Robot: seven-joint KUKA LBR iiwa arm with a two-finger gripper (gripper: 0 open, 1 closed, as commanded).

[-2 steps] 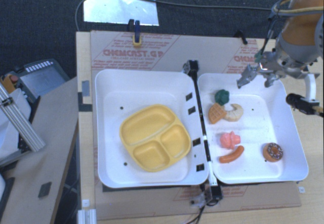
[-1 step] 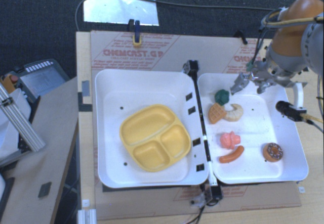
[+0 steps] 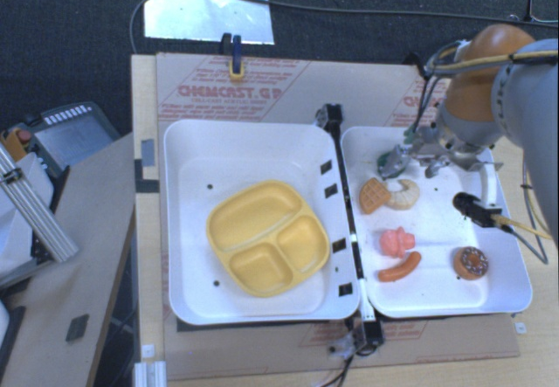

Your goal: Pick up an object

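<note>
My gripper (image 3: 410, 165) hangs over the back of the right bin (image 3: 507, 289), its two fingers spread apart and open with nothing between them. Just in front of it lie a round brown waffle (image 3: 373, 196) and a pale bagel-like ring (image 3: 404, 194), touching each other. Nearer the front are a pink lumpy toy (image 3: 396, 241), an orange sausage (image 3: 399, 267) and a chocolate donut (image 3: 471, 262) at the right. The fingertips sit slightly behind the pale ring, apart from it.
The left bin (image 3: 188, 202) holds a yellow divided plate (image 3: 266, 237). A black divider with clips (image 3: 342, 202) runs between the bins. A black fitting with a yellow cable (image 3: 476, 207) hangs over the right bin. Grey equipment (image 3: 52, 158) stands off the bench at left.
</note>
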